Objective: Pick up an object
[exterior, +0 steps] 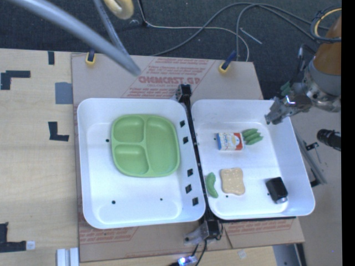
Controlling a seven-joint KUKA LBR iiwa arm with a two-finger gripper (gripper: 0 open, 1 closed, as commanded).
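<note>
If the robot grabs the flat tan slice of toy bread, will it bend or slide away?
The flat tan slice of toy bread looks like moulded plastic, so it probably stays stiff. It lies flat in the right white bin, so fingers may struggle to get under it. It seems light and may slide when pushed.

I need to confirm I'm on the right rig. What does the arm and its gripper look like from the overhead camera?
The arm at the view's right edge is grey, rounded and bulky, with an orange band around it above the wrist and thin cables looped by that band. Its gripper is a small assembly of dark and pale grey metal parts, with a touch of green on it.
</note>
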